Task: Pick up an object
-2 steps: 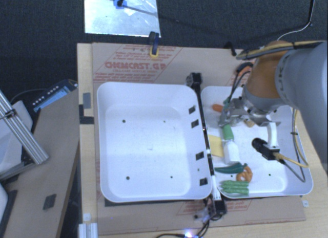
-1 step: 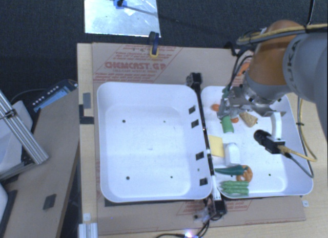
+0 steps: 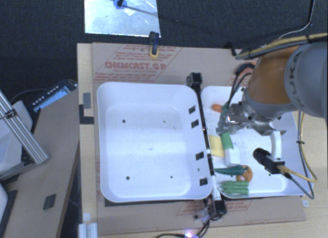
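Camera view looks down on a brown-topped desk [image 3: 128,60] that carries two shallow white plastic bins side by side. The left bin [image 3: 148,139] lies under no part of the arm. The right bin [image 3: 287,180] holds a small cluster of objects along its left wall: a pale yellow block [image 3: 216,146], a green-and-white cylindrical piece [image 3: 229,148] just beside it, a teal curved piece [image 3: 230,170] touching a small orange item [image 3: 247,172], and a green ridged strip [image 3: 234,188] nearest the front edge. Another small orange thing [image 3: 217,108] lies near the bin's far end.

The grey arm with its orange band [image 3: 271,81] reaches in from the right, and the gripper [image 3: 225,127] hangs over the cluster, just above the green-and-white piece. Whether anything sits between the fingers cannot be told; the wrist hides them.

This looks like the descent or grasp step. The next move calls for closing squarely on a single piece, probably the green-and-white one, then lifting straight up without dragging its neighbours.
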You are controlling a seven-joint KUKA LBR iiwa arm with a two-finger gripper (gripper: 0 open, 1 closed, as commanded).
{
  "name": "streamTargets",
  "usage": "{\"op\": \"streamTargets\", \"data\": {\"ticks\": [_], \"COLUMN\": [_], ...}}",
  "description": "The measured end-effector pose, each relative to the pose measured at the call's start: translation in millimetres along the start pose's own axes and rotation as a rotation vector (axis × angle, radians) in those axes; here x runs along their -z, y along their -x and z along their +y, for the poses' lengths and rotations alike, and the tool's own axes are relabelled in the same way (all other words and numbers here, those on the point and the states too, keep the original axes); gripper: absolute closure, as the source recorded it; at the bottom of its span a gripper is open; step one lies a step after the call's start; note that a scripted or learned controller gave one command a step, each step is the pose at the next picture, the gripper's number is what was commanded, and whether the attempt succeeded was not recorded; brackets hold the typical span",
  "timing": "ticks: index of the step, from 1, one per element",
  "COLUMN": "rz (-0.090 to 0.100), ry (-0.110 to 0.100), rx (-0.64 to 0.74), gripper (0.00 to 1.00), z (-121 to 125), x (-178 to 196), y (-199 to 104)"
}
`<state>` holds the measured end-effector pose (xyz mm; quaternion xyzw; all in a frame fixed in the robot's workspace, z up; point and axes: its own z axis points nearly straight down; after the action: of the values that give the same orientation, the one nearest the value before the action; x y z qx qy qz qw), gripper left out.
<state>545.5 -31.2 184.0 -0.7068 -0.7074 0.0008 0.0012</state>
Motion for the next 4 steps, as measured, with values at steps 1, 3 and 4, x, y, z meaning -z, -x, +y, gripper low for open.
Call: {"op": "streamTargets", "data": {"ticks": [1,3,4], "rz": [0.000,0.004,-0.001], "ry": [0.014,0.015,0.000], "rx": [0.010,0.011,0.000], "gripper": [1.00,1.00,1.00], "z": [106.1,102.0,81.7], "x": [1.9,150.1,101.3], "y": [-61.5,-131.1,-127.6]}}
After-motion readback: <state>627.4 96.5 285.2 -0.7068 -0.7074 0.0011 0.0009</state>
